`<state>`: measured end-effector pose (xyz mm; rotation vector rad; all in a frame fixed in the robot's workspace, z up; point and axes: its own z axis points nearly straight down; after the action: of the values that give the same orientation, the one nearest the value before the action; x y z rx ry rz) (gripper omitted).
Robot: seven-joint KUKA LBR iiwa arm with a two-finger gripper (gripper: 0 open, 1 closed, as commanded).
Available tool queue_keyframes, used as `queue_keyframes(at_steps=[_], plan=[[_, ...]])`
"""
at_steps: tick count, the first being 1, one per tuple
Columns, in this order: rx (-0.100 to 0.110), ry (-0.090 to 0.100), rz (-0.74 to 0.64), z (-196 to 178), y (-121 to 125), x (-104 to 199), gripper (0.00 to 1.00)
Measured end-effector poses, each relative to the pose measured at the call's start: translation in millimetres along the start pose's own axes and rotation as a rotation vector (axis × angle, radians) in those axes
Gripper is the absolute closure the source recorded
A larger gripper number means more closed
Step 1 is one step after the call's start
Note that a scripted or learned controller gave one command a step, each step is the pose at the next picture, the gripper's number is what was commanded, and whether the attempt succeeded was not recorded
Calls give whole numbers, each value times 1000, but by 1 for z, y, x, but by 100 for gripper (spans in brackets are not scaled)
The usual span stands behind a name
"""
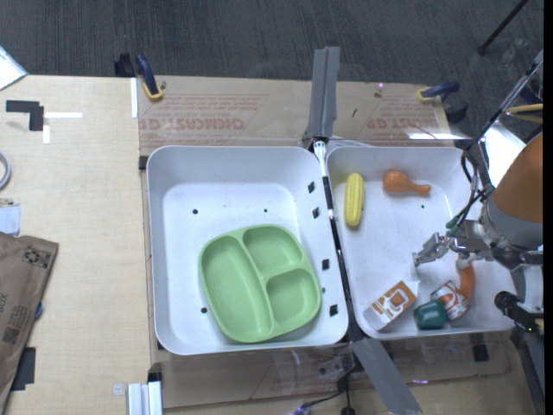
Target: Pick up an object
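Observation:
My gripper (447, 260) hangs low over the right side of the right bin (380, 158), its fingers spread open with nothing between them. Just below it lies a small orange carrot-like piece (467, 280). Close by at the bin's front are a red-and-white can (449, 300), a dark green object (429, 316) and a white and orange box (392, 304). A yellow corn cob (353, 199) lies near the bin's left wall. An orange drumstick-shaped toy (404, 182) lies at the back.
The left bin (173, 232) holds a green divided plate (259, 281). A grey divider post (325, 93) stands behind the two bins. The arm's orange band (527, 184) looms over the right bin's right edge. Cables run there too.

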<state>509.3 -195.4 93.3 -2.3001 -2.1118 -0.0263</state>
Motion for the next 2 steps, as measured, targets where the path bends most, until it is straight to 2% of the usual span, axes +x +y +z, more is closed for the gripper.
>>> queue_keyframes(at_steps=[1,2], plan=[[2,-25,-157,4,-37,56,0],[1,-26,-164,4,16,90,0]])
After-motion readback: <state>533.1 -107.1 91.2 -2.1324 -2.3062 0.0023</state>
